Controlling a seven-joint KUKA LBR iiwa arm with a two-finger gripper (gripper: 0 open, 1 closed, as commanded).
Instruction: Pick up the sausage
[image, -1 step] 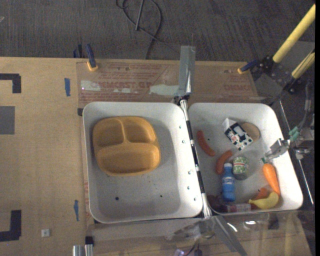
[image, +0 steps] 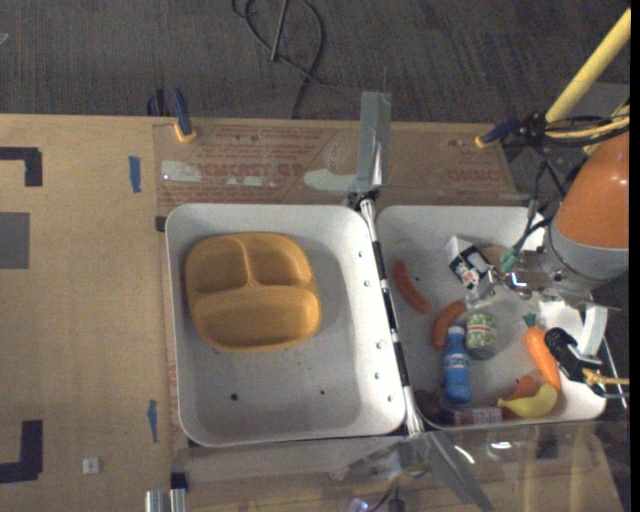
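Nearest the lens, along the right bin's (image: 400, 225) lower rim, lay a yellow banana (image: 535, 402) beside a blue bottle (image: 456, 366). Two sausages rested in that bin's left part — a red sausage (image: 409, 286) near the divider and an orange sausage (image: 447, 323) just right of it, touching neither bottle nor green can (image: 481, 336). An orange carrot (image: 542, 356) lay further right. Reaching in from the right, the pincer (image: 492, 279) hung above the orange sausage; whether it was parted or holding anything could not be told. The left bin (image: 300, 400) held an orange tray (image: 252, 290).
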